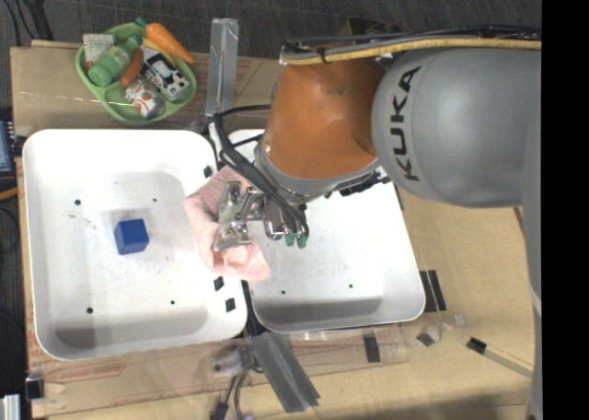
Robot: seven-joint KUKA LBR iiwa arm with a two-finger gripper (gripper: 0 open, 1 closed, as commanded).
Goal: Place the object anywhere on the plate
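Arm (442,123) overhangs the bins; gripper (235,225) sits on the pink cloth (207,215), jaw state indeterminable. Cloth appears soft, light; pinch a fold.

Lying open around the blue cube (132,235) in the left bin (55,160); crowding its three o'clock rim, pink plate (210,215) and arm (386,123).

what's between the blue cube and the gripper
In the camera view, a crumpled pink cloth lies between the blue cube and the gripper, draped over the bins' shared edge.
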